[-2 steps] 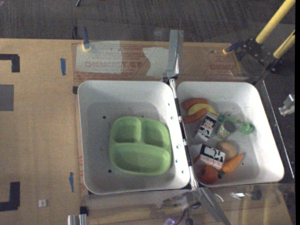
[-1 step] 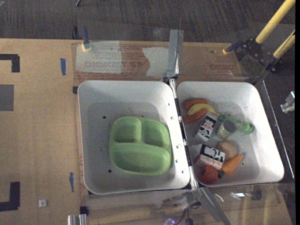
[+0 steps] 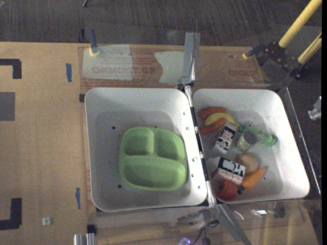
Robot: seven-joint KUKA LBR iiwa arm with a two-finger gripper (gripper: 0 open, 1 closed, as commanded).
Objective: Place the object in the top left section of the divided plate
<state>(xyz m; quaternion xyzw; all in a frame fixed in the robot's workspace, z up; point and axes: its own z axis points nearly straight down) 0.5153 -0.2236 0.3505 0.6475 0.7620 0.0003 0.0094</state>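
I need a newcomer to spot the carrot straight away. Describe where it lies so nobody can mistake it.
Start at the right bin, the one that holds the toy food. Go to its near edge, where a cluster of items lies. The carrot is the slim orange piece lying at a slant just right of the black-and-white carton, below a round tan item; nothing else in that cluster is orange and pointed.

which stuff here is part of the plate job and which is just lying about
Job: green divided plate in the left bin; the toy foods in the right bin, one to be picked.

Lying about: blue tape, yellow poles.
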